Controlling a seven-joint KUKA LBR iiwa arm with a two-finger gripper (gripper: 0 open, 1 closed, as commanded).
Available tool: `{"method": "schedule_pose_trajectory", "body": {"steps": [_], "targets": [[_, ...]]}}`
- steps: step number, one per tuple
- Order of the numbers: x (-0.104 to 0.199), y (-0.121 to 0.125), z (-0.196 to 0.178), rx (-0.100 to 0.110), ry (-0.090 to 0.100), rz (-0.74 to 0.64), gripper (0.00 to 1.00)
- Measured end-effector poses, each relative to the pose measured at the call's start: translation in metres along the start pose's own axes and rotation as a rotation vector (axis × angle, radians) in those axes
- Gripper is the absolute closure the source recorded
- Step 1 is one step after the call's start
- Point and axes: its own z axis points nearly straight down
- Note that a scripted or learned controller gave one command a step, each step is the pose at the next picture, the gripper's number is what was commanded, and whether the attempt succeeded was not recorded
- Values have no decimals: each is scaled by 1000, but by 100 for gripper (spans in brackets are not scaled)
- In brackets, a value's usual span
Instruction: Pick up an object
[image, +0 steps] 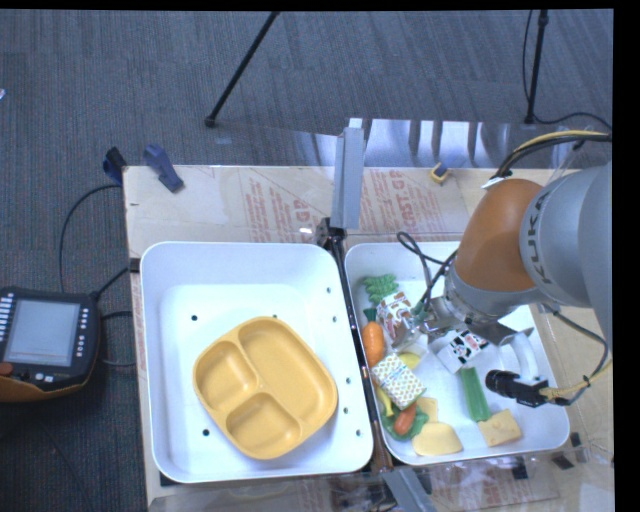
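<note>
grey and orange, the arm (530, 250) leans over the right bin (553, 400). its gripper (440, 330) sits low among toys; whether it is clenched i cannot tell. left of it lies the yellow tray (265, 385), just beside it a carrot (373, 343).

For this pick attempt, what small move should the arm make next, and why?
Probably a short descent straight down. The gripper hangs over the right bin's cluttered left side, near the small printed carton and carrot, with nothing visibly between its fingers. Lowering would bring it to grasp height.
</note>
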Motion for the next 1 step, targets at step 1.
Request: {"method": "schedule_pose_trajectory", "body": {"steps": [1], "targets": [[55, -10, -96, -12, -4, -112, 100]]}}
